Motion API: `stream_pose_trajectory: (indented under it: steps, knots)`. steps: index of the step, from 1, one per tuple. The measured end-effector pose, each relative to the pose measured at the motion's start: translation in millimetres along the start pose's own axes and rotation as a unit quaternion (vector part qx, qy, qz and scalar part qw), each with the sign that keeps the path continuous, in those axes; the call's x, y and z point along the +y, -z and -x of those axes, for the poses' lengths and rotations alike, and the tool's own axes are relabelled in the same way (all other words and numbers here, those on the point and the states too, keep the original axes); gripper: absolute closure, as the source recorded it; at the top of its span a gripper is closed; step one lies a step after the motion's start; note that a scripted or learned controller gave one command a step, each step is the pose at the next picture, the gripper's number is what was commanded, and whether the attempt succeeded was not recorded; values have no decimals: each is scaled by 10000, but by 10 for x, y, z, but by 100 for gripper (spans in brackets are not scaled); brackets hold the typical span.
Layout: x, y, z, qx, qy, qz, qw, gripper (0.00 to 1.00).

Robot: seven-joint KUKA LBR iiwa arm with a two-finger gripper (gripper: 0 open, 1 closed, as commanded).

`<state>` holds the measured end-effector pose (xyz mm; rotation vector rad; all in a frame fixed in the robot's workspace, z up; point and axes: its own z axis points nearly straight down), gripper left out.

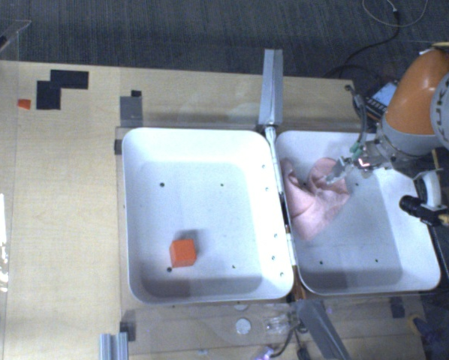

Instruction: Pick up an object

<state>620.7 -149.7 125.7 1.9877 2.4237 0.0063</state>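
Your arm (423, 103) comes in from the right, grey body with the orange band high at the upper right corner of the view. Its gripper (343, 169) sits low over the upper part of the right bin (375, 276), right at the top edge of a pink cloth (314, 201). You cannot tell from here how the gripper is set, nor whether it has hold of the cloth; the tip is small and blurs into the fabric.

The pink cloth lies crumpled in the left half of the right bin, its upper end against the wall shared with the left bin, its lower end trailing toward the bin's middle. The gripper tip touches or overlaps the cloth's upper right fold.

In the left bin (202, 156) you have one orange block (183, 253), low and left of centre, well apart from the cloth and the arm, with the divider wall between them.

A grey metal bar (272, 88) stands upright between the two bins at their far edge. Cables (390, 13) loop across the dark floor behind the surface (52, 223). On the pale surface to the left you see black patches (59, 87) and a small orange tag (24, 104), far from both bins. A black fitting (423, 208) juts over the right bin's right rim, just below the arm.
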Motion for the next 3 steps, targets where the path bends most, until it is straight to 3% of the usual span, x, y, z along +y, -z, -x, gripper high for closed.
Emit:
stream_pose_trajectory:
  steps: [1,2,3]
  knots:
    - [9,-353,-199,-7,353,22,9994,0]
    - [43,-219,-212,-11,363,69,9993,100]
    - [606,619,-1037,1,1133,22,9936,100]
